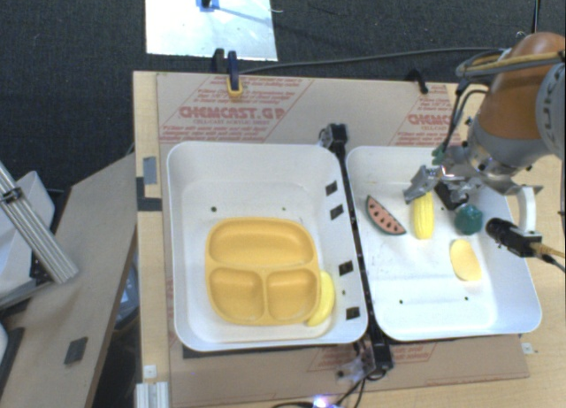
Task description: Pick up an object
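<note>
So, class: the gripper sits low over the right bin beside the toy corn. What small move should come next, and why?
Probably a short shift toward the corn, then straight down. The gripper hangs just above the corn's upper end, not around it, and nothing shows between its fingers. The watermelon slice and green piece lie close on either side, so centring first seems wise.

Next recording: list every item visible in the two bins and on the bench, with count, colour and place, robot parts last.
Shallow bins: 2, white, side by side; left bin, right bin.
Divided plastic tray: 1, yellow, left bin.
Banana-like piece: 1, yellow, at the tray's right edge.
Watermelon slice: 1, red with green rind, right bin, left part.
Corn cob: 1, yellow, right bin, under the gripper.
Small round object: 1, teal, right bin.
Lemon-like oval: 1, yellow, right bin.
Arm: 1, grey and orange, from the right.
Gripper: 1, above the corn cob.
</note>
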Robot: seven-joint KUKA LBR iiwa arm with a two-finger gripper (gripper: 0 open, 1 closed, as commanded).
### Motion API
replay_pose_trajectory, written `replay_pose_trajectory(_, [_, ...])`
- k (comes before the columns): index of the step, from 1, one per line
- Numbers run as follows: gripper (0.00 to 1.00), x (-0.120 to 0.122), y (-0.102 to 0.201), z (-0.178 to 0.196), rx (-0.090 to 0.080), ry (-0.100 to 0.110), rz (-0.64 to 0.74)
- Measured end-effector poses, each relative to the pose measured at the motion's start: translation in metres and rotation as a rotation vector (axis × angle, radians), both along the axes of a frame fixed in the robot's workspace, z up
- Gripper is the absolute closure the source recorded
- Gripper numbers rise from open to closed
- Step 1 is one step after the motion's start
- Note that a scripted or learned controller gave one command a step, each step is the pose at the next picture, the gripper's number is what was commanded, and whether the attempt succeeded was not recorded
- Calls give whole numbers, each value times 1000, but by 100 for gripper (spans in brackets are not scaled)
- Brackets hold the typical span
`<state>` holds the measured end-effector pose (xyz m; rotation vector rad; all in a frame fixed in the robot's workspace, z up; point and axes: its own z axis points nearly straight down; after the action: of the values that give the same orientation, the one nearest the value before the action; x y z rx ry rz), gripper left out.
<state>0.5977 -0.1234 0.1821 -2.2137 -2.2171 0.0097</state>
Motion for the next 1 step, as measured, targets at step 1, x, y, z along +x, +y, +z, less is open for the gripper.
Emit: replay_pose_trajectory(1, [0,3,0,6,-1,-12,2])
